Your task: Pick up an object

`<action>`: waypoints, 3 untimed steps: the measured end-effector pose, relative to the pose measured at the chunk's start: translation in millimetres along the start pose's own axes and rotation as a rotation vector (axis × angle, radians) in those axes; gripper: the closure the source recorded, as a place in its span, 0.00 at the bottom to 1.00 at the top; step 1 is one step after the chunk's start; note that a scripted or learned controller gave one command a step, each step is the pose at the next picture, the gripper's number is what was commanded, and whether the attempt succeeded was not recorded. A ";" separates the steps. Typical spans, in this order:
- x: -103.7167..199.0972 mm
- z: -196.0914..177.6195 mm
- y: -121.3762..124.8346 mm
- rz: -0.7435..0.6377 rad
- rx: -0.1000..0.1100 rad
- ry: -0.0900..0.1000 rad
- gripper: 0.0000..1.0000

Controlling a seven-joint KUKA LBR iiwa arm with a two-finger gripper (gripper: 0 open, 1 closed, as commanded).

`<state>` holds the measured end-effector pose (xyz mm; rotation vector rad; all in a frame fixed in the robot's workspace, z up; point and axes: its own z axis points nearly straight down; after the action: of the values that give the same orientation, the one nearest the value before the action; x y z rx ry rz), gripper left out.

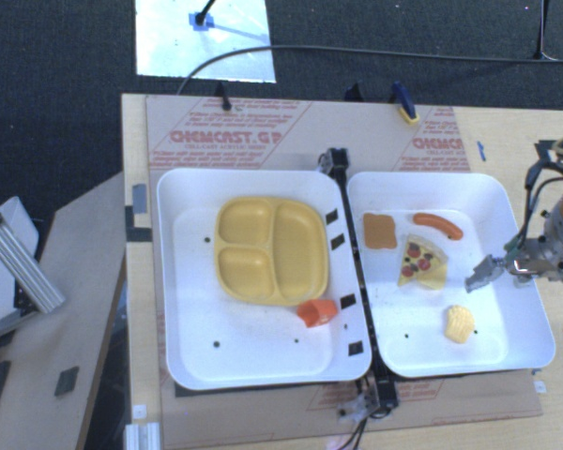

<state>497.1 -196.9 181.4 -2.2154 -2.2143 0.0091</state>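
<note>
**End effector at the right bin's edge, toy food spread across two bins**

The end effector [488,272] reaches in from the right and sits over the right-hand white bin [521,345], near its right wall. One grey finger shows, angled down and to the left; whether the fingers are spread or closed cannot be told, and nothing is seen between them. The arm [561,242] enters at the right edge of the view.

Four toy foods lie in the right bin. A brown toast slice [380,232] rests near the upper left, with an orange sausage [438,225] beside it to the right. A pizza slice [423,262] lies below the sausage, just left of the end effector and apart from it. A yellow corn piece [459,323] sits lower down, below the end effector.

In the left-hand white bin [192,345], a yellow divided plate [270,249] takes up the middle, and a small orange-red piece [317,312] touches the plate's lower right rim.

Both bins stand on the worktop [291,129], over a printed cardboard sheet [225,134].
</note>
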 end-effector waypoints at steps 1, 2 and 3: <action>0.6 -6.1 3.3 -0.004 -0.012 -0.003 0.00; 1.1 54.8 9.8 -0.002 -0.009 -0.001 0.00; 1.1 98.6 10.8 -0.001 -0.011 -0.003 0.00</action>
<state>506.9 -195.6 82.8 -2.2209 -2.2227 -0.0006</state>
